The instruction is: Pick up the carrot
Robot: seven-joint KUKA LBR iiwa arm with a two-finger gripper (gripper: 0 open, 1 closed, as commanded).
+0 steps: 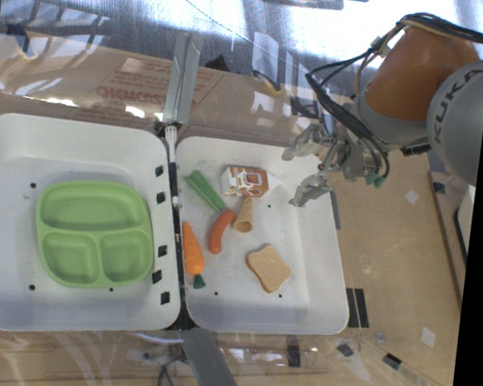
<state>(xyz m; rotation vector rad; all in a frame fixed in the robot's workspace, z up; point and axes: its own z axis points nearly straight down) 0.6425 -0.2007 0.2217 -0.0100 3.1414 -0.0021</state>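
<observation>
The carrot [192,251], likely light, stiff and smooth, lies against the right bin's [318,315] left wall; grip mid-body. Gripper [307,171] fingers spread wide, holding nothing.

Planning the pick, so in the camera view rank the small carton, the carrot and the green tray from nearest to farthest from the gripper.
1. Small carton, upper middle of the right bin, nearest the gripper.
2. Carrot, at that bin's left wall.
3. Green tray, left bin, farthest.

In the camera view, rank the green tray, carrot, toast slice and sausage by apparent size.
1. green tray
2. carrot
3. toast slice and sausage: too close to rank.
</observation>
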